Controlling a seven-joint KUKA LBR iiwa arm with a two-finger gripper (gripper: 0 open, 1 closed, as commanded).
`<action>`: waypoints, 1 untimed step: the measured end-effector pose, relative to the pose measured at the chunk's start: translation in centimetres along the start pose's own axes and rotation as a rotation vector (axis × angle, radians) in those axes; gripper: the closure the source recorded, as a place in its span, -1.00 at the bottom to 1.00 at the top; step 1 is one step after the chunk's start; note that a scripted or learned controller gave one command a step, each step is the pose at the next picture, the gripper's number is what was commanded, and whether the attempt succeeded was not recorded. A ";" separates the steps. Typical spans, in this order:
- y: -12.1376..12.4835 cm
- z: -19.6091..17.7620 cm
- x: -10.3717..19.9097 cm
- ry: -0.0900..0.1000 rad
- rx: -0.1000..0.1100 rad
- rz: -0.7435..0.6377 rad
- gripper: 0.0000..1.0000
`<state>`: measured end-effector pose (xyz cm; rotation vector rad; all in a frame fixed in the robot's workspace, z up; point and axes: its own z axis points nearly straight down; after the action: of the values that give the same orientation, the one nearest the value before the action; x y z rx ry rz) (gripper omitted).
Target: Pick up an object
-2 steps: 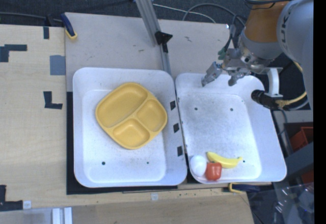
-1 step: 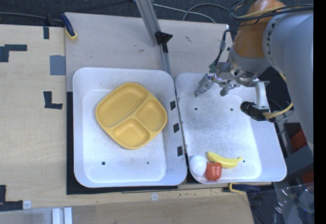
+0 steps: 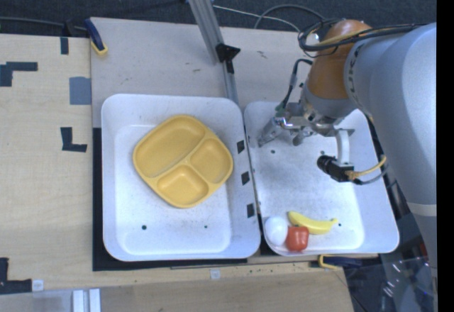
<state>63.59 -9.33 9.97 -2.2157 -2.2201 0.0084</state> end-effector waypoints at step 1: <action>0.1 -1.4 0.0 0.000 -0.005 -0.001 1.00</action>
<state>63.73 -9.29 11.36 -2.2163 -2.2235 0.0029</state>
